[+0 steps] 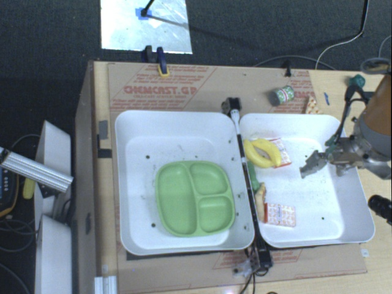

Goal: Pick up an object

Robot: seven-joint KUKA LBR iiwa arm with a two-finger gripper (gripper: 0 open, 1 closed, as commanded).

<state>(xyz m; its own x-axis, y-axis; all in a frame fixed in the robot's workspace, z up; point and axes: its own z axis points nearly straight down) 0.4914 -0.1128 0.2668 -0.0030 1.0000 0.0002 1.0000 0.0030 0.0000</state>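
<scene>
The claw (311, 164) is seen with its grey metal fingers spread apart and nothing between them, poised over the smooth white floor of the right bin (343, 225). A curved yellow banana (262, 154) is found to the claw's left on a printed packet, well apart from it, and a flat red-and-white sachet (280, 214) lies below-left. Further left, a glossy green divided plate (196, 198) is held by the left bin (135, 139), both bins set on a brown cardboard-covered bench (184, 84).

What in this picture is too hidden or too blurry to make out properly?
- Arm: cut off by the right edge of the camera view.
- Gripper: too small and blurred to tell whether its fingers are open.
- Packet under the banana: partly covered, its print too small to read.
- Items by the divider between the bins: too small to identify.
- Small can on the bench: label unreadable.
</scene>
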